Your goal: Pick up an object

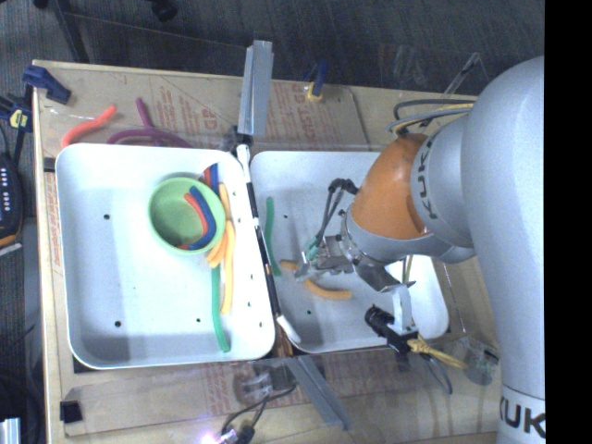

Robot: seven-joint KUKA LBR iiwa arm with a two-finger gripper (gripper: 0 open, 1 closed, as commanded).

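green bowl [185, 214] in left bin [92, 248]

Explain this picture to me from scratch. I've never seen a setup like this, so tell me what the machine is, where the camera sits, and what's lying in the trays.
One camera looks down at a slant on a wooden bench bearing two shallow white bins side by side. The big grey shape with the orange band is a robot arm, reaching in from the right. Its job is to pick up an object.

The arm's hand is low over the right bin, beside a small orange piece. A thin green stick lies near that bin's left wall. Whether the hand has anything is not clear from here.

The left bin holds a green bowl with red and blue pieces across it, plus long orange and green strips along its right side.

Loose orange and purple items lie on the bench behind the left bin.
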